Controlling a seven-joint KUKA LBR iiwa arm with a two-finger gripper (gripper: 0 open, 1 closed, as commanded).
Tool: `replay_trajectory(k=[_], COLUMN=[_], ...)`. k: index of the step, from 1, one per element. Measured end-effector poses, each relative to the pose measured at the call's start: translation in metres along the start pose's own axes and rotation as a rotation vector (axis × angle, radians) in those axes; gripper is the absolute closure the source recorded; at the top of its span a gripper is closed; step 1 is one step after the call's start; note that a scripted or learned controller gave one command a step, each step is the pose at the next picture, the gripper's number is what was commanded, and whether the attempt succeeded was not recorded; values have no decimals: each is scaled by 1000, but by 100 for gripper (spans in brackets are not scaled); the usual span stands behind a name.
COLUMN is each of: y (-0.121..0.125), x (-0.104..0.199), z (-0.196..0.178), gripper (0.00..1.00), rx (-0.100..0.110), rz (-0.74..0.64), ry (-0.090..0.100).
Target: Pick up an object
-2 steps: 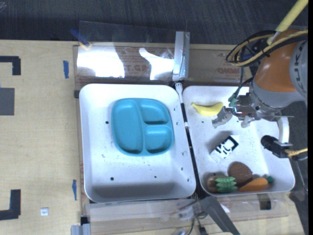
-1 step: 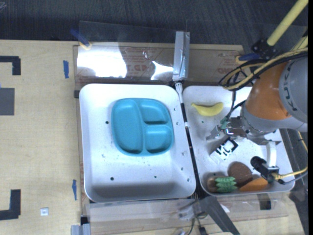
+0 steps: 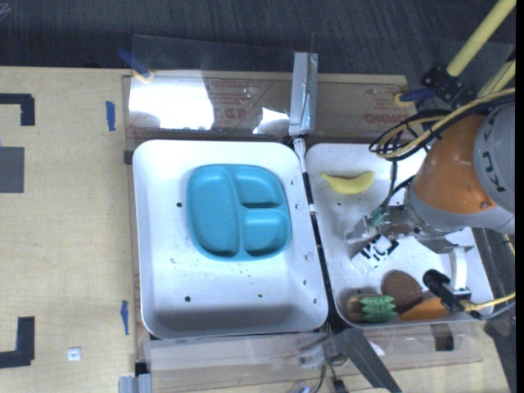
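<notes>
I'm hovering the tool (image 3: 372, 244), grip state unclear, amid the right bin (image 3: 327, 219); banana (image 3: 347, 182) at twelve o'clock risks being missed.

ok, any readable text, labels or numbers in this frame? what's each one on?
"KU", partial dark letters cut off by the frame edge, on the grey arm housing beside the orange band.
Reddish print on the brown cardboard strip behind the two white bins: too blurred to read.
Black-and-white pattern by the two-finger gripper: no legible characters.
Blue divided plastic tray and yellow banana: no text.
</notes>
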State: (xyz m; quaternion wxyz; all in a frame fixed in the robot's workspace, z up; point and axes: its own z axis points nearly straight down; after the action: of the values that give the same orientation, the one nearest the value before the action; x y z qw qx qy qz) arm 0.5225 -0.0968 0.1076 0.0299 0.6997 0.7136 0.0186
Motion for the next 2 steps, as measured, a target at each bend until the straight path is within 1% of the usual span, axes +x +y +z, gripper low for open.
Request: replay_trajectory(k=[1,2], y=[3,9], x=[-2,-5], z=[1,-14], gripper=[0,100], rx=[11,-7], rz=[-32,-28], ry=[4,-3])
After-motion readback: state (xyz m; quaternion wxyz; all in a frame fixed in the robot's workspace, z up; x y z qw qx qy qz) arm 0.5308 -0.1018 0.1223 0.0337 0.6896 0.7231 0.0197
